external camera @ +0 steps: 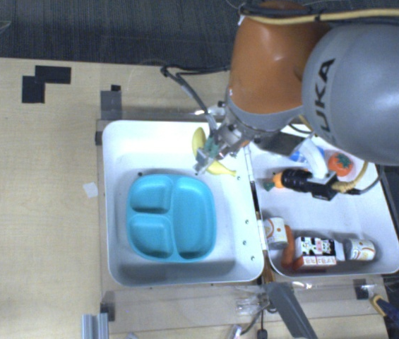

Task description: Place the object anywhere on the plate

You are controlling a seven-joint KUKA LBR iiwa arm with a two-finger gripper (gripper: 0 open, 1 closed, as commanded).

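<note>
You'll find the blue plate [172, 216] lying flat in the left bin [125, 147], toward that bin's near side, its three compartments bare. The yellow object [198, 141] is not on it. It sits in the same bin at the far right corner, just beyond the plate's far right edge and close to the wall shared with the right bin [390, 224].

The gripper [210, 154] is down right over the yellow object, with yellow showing on both sides of it: a curved piece toward the far side and another toward the shared wall. Whether the gripper is open or closed you cannot tell from this slant, and you cannot tell whether the object is lifted or resting on the bin floor.

The arm [354, 69] comes in from the right, its orange band [270, 55] above the far edge of both bins and its grey body covering much of the right bin's far half.

In the right bin a dark bottle [313, 251] lies on its side along the near wall, between a small can [276, 229] by the shared wall and a silver can [362, 248] — further back, a white-and-blue pack [313, 154] shows under the arm
</note>
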